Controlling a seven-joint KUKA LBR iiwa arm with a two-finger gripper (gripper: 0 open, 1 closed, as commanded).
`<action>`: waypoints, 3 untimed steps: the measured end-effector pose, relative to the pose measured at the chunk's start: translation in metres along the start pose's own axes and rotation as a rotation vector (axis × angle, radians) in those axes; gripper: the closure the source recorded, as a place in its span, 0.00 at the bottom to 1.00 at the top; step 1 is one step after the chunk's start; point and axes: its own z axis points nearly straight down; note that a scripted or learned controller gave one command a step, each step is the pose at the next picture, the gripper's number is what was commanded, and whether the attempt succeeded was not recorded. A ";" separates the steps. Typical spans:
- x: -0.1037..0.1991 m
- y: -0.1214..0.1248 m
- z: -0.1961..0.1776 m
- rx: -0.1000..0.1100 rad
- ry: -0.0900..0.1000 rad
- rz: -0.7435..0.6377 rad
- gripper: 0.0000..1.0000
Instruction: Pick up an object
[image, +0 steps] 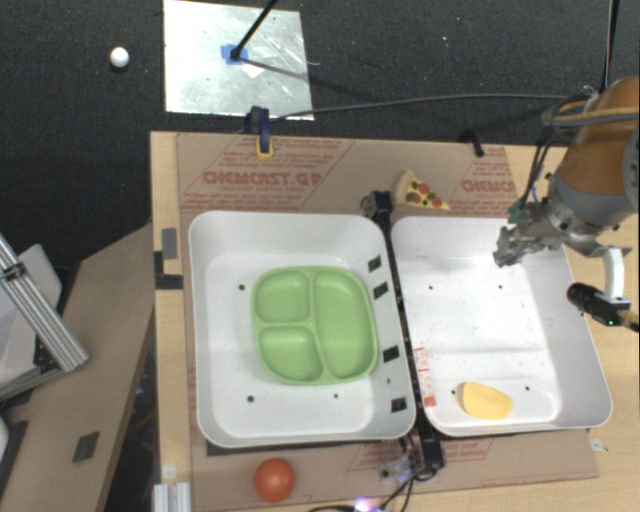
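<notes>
Red "CHEMCAST GP" lettering is printed on the brown sheet (300, 165) covering the tabletop, behind both bins. The yellow object (486, 400) lies on the floor of the right bin (580, 340), near its front wall, long axis running left to right. The tool (508, 247) hangs over that bin's rear area, well apart from the object; its finger state cannot be determined. The left bin (215, 300) contains a green divided tray (313, 324).

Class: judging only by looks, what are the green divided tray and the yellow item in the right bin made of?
Green tray: probably moulded plastic, matte with a soft sheen, rounded compartments. Yellow item: possibly foam or soft plastic, dull and smooth-edged; the picture leaves it open.
</notes>
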 end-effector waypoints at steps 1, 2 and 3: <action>-0.001 -0.001 -0.065 -0.002 0.000 -0.005 1.00; -0.001 0.000 -0.079 0.002 0.001 -0.005 1.00; 0.052 -0.015 -0.064 0.007 0.003 -0.009 1.00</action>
